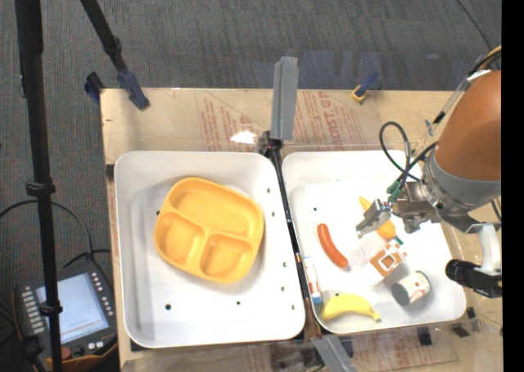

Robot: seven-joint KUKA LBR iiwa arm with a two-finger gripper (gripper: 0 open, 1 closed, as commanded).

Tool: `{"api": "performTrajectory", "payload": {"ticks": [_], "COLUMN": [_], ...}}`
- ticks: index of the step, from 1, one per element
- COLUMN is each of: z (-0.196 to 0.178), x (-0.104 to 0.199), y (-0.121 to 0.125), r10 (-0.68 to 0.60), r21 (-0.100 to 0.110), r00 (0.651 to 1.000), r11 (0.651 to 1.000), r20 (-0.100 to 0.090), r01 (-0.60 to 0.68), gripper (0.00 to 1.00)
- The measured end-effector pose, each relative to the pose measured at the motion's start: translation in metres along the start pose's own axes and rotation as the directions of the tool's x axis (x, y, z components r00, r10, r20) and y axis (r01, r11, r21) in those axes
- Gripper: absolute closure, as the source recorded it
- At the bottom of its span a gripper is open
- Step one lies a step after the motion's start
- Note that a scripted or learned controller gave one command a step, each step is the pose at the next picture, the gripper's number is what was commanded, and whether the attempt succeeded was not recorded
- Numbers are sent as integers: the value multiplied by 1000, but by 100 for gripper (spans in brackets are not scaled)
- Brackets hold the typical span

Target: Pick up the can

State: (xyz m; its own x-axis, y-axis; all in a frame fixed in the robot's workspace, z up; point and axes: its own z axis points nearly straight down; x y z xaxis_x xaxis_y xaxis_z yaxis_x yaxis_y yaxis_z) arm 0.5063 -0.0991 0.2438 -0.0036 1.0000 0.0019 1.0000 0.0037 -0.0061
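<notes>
Your can (411,288) lies on its side in the right bin (344,167), close to that bin's front right corner. Its label is white with a reddish-orange patch, and no writing on it can be read from here. Just behind the can, nearly touching it, sits a small orange and white carton (386,260); its print is too small to make out as well.

The gripper (375,216) hangs over the middle of the right bin, behind the carton and apart from the can. Whether it is open or closed, you cannot tell from this angle.

Along the bin's front edge lies a yellow banana (350,308), and a red sausage (332,246) lies near the bin's centre, toward its left wall.

The left bin (131,174) carries a yellow divided plate (210,229) near its middle.

The cardboard sheet (188,120) under both bins shows reddish printed lettering behind them, but you cannot read it at this slant.
</notes>
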Motion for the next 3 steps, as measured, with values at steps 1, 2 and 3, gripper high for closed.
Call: {"api": "performTrajectory", "payload": {"ticks": [1, 2, 3], "z": [132, 141, 142], "x": [-24, -77, -83], "y": [-19, -18, -20], "r10": [33, 56, -103], "r21": [-14, -39, -33], "r00": [999, 998, 995], "r11": [999, 998, 994], "r20": [1, 2, 7], "r01": [-33, -56, 103], "gripper": [0, 0, 0]}}
